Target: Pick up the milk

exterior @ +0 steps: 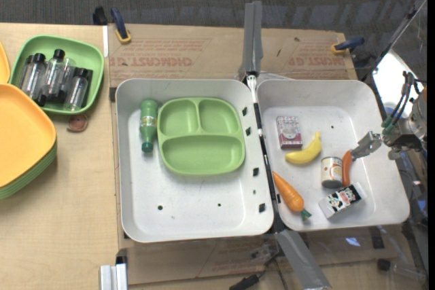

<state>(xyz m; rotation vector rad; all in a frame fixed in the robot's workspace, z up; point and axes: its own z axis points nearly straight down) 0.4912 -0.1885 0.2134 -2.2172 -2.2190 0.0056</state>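
One milk carton [341, 201]: it is lying on its side near the front right corner of the right bin [340, 95], its black-and-white cow print facing up.
Closest neighbours: a small can [332, 171] is standing just behind the milk carton, and a red sausage [347, 167] is leaning against the can's right side.
Gripper [367, 145]: it is hovering over the right part of the right bin, just right of the sausage and behind the carton; whether its fingers are apart or together cannot be told.
Other items in the right bin: a banana [305, 151] is lying near the middle, a red-and-white box [289, 132] is sitting just behind it, and a carrot [290, 194] is lying by the left wall.
Left bin [190, 224]: it is holding a green divided plate [201, 135] with a green bottle [148, 124] lying just to its left.
Bench to the left: a green tray [92, 58] is carrying dark-capped bottles [54, 80], and orange plates [24, 139] are sitting in a stack.
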